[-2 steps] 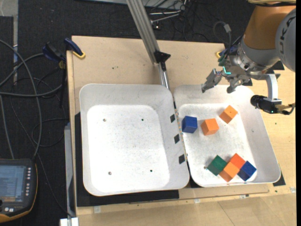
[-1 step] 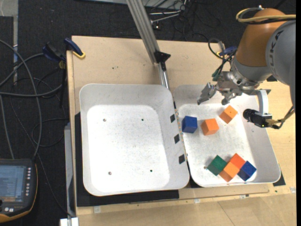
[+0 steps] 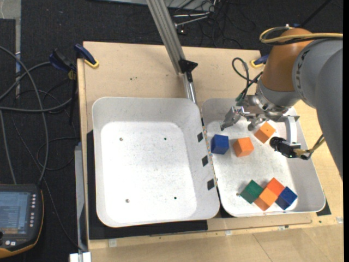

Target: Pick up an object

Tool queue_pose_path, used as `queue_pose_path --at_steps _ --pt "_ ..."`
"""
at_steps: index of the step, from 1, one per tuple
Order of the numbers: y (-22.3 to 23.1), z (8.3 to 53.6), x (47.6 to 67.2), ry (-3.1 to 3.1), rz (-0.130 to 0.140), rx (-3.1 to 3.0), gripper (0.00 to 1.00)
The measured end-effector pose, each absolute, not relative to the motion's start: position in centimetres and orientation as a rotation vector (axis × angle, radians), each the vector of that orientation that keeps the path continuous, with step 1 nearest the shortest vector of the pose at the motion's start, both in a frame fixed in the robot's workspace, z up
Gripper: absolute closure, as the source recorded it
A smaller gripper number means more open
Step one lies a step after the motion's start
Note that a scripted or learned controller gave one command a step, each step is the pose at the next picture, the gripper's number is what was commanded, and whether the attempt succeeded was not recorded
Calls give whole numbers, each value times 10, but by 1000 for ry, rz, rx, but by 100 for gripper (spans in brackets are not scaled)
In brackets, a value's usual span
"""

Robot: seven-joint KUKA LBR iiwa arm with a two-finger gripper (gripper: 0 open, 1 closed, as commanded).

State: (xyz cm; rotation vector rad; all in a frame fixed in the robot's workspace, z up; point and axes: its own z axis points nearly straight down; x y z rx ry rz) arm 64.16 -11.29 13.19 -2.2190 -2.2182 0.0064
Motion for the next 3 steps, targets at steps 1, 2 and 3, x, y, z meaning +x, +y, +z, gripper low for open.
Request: queue_pose_path --at_steps 1,2,3 --pt "-112 93 641 -2219 5 -2219 0" --pt "-113 106 642 -2222 -1 -2224 100" --pt "-120 162 652 -2226 -7 -2227 100"
